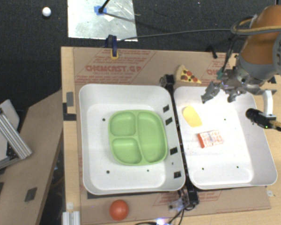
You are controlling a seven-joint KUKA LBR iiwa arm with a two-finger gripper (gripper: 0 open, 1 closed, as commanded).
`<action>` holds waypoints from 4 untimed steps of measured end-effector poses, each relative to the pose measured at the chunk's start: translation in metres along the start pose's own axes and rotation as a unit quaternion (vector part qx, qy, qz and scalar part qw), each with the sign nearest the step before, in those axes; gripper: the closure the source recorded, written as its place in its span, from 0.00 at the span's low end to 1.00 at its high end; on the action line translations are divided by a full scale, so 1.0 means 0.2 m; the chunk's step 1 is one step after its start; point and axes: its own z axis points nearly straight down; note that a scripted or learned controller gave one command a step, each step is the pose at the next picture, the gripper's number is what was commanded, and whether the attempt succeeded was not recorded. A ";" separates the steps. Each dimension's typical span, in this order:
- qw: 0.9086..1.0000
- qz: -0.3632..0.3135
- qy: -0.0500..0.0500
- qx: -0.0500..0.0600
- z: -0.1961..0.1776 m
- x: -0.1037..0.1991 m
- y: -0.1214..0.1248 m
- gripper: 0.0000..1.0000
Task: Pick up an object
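the gripper [222,92] hangs over the far edge of the right bin [253,172], its two fingers spread apart with nothing between them. just nearer and to the left, a yellow block [192,116] lies flat on the bin floor, its long axis slanting from the far left toward the near right. a red-and-white packet [210,138] lies nearer, its long side roughly across the bin. bare floor surrounds both. the left bin [91,125] holds a green divided tray [137,137].
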 end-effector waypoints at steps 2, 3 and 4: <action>1.000 0.000 0.000 -0.004 0.23 -0.04 -0.02 0.00; 1.000 0.000 0.000 -0.005 0.45 -0.04 0.02 0.00; 1.000 0.000 0.000 -0.005 0.71 -0.03 0.02 0.00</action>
